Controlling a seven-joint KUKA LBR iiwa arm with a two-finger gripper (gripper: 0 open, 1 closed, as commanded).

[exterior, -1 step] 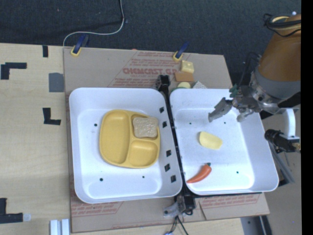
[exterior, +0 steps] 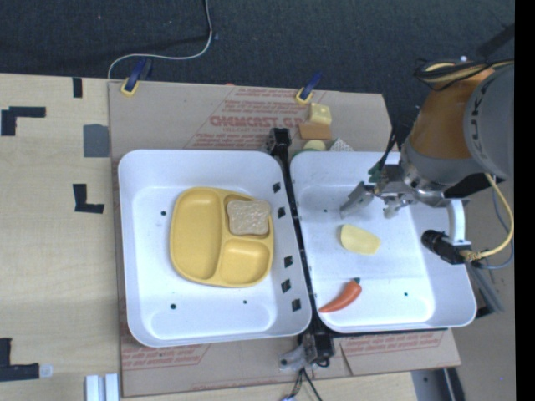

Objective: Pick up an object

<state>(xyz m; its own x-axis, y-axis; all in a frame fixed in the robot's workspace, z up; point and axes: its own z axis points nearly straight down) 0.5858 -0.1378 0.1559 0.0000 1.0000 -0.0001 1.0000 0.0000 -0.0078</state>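
A pale yellow lump lies near the middle of the right bin. An orange-red chili pepper rests near that bin's front left corner. My gripper hangs over the back part of the right bin, just above and behind the yellow lump, with its two fingers spread apart and nothing between them. In the left bin sits a yellow divided plate with a tan slice of bread in its back right compartment.
A tan block and a small pale round object sit on the cardboard behind the bins. Black clips run along the seam between the bins. A black cable fitting hangs at the right bin's right side.
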